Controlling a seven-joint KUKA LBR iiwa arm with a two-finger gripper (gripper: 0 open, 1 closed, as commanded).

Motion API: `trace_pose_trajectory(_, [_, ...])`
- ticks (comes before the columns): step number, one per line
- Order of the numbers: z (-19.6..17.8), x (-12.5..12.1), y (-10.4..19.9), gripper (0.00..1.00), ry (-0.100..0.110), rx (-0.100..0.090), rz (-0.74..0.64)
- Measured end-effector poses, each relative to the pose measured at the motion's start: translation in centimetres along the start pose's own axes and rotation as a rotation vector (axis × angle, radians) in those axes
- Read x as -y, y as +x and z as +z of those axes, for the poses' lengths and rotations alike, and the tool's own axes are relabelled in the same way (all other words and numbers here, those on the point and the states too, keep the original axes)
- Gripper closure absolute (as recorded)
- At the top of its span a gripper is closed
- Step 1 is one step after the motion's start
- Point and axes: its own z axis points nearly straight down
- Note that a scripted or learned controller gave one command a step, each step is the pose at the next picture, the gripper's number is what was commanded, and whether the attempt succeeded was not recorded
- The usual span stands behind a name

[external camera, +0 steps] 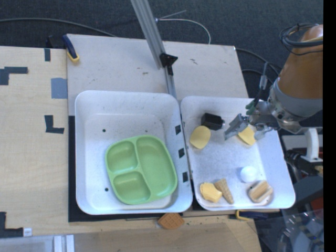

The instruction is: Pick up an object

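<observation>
Take the small black block (pixel 212 121) in the right-hand shallow white bin (pixel 273 156) as your landmark.

The gripper (pixel 245 127) hangs just right of that block, low over the bin floor. One grey finger (pixel 234 127) points back toward the block; the pale yellow wedge-shaped toy piece (pixel 246 136) sits right at the tips, on the side away from the block. You cannot tell from this slant whether the fingers are spread, closed, or pinching the wedge, so treat the grasp as unproven.

Judged as the likely target, the wedge looks like light moulded plastic or foam: stiff enough to pinch, smooth, probably slippery, not fragile. Take it across its flat faces, not the tapered tip, or it may squirt out.

Other pieces, placed from the block:
- round pale yellow disc (pixel 200 137), just below-left, smooth and flat.
- small white ball (pixel 248 173), well below-right; it would roll.
- ridged tan cone (pixel 226 190) and yellow lump (pixel 210 192), far below, touching or nearly so.
- tan bun-shaped piece (pixel 260 191), far below-right, near the rim.

The green three-compartment plastic tray (pixel 140 169) lies in the left white bin (pixel 86 140), well left of the block.
</observation>
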Motion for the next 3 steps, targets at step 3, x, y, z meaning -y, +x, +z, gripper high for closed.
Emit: trace_pose_trajectory(3, [11.5, 0.8, 0.1, 0.0, 0.008, -0.001, 0.0])
